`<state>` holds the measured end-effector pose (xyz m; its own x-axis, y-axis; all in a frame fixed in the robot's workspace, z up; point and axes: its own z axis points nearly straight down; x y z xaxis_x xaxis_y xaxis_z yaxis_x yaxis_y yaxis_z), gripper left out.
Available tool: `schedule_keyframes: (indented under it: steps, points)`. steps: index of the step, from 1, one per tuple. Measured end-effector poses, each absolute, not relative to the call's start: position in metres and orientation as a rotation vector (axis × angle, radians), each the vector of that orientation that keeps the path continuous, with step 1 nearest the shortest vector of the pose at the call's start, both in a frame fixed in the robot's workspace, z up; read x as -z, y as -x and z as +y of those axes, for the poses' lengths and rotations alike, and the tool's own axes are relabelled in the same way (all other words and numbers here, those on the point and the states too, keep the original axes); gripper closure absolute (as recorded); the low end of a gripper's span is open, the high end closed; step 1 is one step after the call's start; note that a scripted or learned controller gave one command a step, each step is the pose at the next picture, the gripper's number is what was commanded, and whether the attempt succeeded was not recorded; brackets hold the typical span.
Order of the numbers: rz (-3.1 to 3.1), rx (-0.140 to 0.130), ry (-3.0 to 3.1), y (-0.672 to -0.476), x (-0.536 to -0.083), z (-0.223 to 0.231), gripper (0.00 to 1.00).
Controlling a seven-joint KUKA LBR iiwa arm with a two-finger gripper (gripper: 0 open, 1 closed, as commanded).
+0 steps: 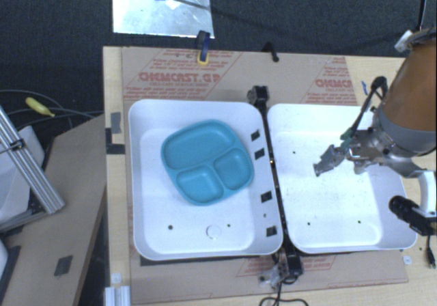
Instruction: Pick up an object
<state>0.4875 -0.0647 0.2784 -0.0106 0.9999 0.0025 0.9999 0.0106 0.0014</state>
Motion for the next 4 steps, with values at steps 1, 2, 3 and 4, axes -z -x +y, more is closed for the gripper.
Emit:
schedule_keyframes:
  steps: [1, 2, 3, 4]
  points:
    - [-2.237, 0.01, 2.209, -0.488, -0.308, 0.008, 0.0]
    - [-2.24, 0.014, 2.205, -0.511, -0.348, 0.118, 0.0]
    - [-2.231, 0.008, 2.216, -0.511, -0.357, 0.111, 1.0]
    - [-2.23, 0.006, 2.216, -0.511, -0.357, 0.111, 0.0]
